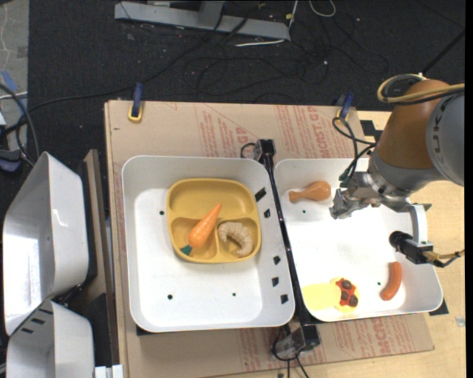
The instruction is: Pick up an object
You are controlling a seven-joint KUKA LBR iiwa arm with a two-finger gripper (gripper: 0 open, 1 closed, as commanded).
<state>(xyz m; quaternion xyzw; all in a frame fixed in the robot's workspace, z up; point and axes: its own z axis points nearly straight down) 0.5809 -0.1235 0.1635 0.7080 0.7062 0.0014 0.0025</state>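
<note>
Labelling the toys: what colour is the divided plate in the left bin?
Yellow: the divided plate, seen in the camera view.

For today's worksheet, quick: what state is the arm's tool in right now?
Tool: cannot be told; it hovers over the right bin, just right of the chicken drumstick.

1. This looks like a robotics lab or test cell rather than a home; the surface [222, 118] is a bare printed board held by clamps [135, 103] at its far edge.
2. Loose black cables [244, 59] trail over dark carpet [66, 59] behind it, beside a flat grey device [199, 18].
3. Two shallow white bins [148, 244] sit side by side, holding toy food, such as a plastic carrot [205, 226] on a yellow divided plate [213, 220].
4. A grey and orange industrial arm [417, 133] reaches in from the right.
</note>
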